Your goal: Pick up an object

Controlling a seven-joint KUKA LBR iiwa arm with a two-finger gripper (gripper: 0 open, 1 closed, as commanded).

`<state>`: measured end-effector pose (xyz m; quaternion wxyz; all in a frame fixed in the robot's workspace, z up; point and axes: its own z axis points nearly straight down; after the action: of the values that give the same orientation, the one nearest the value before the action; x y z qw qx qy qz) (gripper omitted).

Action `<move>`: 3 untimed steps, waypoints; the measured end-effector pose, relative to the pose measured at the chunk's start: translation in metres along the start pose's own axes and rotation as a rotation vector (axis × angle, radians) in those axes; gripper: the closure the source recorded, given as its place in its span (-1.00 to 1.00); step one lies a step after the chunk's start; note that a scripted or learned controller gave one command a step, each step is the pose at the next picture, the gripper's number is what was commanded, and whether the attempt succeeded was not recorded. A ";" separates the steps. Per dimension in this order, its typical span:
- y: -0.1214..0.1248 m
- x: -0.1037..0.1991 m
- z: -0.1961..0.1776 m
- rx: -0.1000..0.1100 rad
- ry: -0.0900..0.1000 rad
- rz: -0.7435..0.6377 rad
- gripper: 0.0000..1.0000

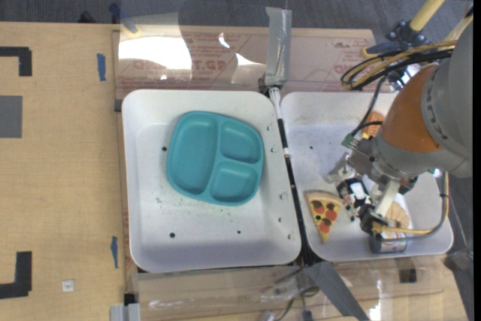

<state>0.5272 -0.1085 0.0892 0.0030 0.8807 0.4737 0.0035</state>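
Note:
A toy pizza slice (325, 213) with red dots lies in the right bin (316, 131), near its front left. My gripper (359, 205) hangs low over the same bin, just to the right of the slice and close to it. A small can-like object (389, 241) lies at the bin's front edge below the gripper. A tan round piece (399, 215) sits right of the gripper, partly covered by it. An orange object (373, 125) peeks out behind the wrist.
The left bin (143, 162) holds a teal divided plate (215, 157). A raised divider (284, 154) separates the two bins. Yellow and black cables (391, 60) loop above the right bin, and brown cardboard (52, 162) covers the bench at left.

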 end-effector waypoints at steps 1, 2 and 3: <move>0.052 0.011 -0.001 0.009 -0.006 0.258 -1.00; 0.129 0.043 0.003 0.018 -0.009 0.463 -1.00; 0.063 0.008 0.002 0.006 -0.005 0.682 -1.00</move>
<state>0.5842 -0.1371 0.0882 0.0001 0.9884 0.1518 0.0007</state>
